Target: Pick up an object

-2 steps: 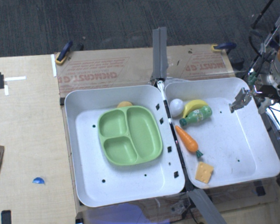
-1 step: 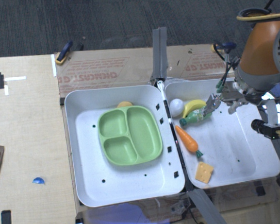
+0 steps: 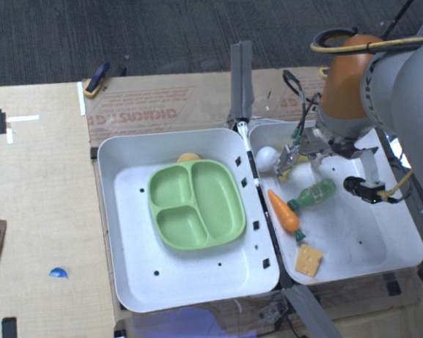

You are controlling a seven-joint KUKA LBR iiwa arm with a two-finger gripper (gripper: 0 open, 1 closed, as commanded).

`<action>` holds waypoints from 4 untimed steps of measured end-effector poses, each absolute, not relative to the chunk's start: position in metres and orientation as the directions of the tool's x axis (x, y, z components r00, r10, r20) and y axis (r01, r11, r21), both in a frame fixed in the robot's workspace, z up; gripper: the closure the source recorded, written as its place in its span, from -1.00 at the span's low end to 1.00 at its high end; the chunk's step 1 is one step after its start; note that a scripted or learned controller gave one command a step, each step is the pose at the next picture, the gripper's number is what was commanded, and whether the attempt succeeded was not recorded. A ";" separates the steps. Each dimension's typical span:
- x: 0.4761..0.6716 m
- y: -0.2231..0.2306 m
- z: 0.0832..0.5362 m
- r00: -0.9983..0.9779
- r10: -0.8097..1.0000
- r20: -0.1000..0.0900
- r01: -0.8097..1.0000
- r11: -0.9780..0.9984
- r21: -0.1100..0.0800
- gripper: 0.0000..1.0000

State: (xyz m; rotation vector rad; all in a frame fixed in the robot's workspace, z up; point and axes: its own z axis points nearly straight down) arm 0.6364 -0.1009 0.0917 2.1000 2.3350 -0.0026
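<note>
Here my gripper (image 3: 290, 159) hovers just beside the white ball (image 3: 266, 156); finger spacing I cannot tell. Ball looks light, smooth, slippery, apt to roll; I'd pinch across its middle.

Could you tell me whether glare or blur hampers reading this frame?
Camera view: even lighting, soft shadows; the white bins look bright and lose some surface detail; a bluish glare patch lies below the left bin; the gripper looks slightly soft, so its fine detail is hard to read.
</note>
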 end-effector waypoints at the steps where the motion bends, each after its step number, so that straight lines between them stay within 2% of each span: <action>1: 0.576 -0.108 0.092 -0.177 0.984 0.000 0.984 0.177 -0.001 -1.00; 2: 0.576 -0.109 0.101 -0.173 0.985 -0.001 0.985 0.173 0.000 1.00; 3: 0.528 -0.147 0.094 -0.536 0.844 0.001 0.844 0.536 -0.001 1.00; 4: 0.555 -0.080 0.242 -0.397 0.918 -0.001 0.918 0.397 0.000 1.00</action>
